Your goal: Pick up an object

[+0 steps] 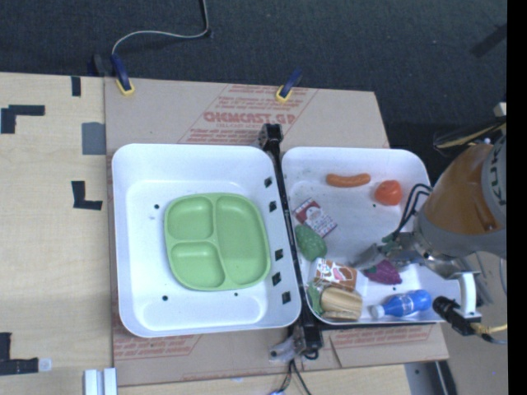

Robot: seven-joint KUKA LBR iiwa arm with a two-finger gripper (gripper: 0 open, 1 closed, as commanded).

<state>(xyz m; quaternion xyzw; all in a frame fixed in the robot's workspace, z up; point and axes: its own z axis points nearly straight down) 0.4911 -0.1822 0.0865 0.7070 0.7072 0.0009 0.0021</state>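
Observation:
In the right bin (412, 164) lie an orange-red sausage (348, 179), a small orange ball (389, 192), a red and white packet (314, 216), a green lump (310, 242), a purple piece (384, 273), a blue bottle (403, 304), a bread roll (341, 304) and a printed snack packet (336, 275). My gripper (376, 253) reaches in from the right and hangs low just above the purple piece, left of the orange-banded wrist (461, 200). I see nothing held in it.
The left bin (140, 171) holds a green divided plate (218, 241). A black divider (281, 220) runs between the bins. Both stand on cardboard (239, 113) clamped to the bench, with a cable (165, 33) behind.

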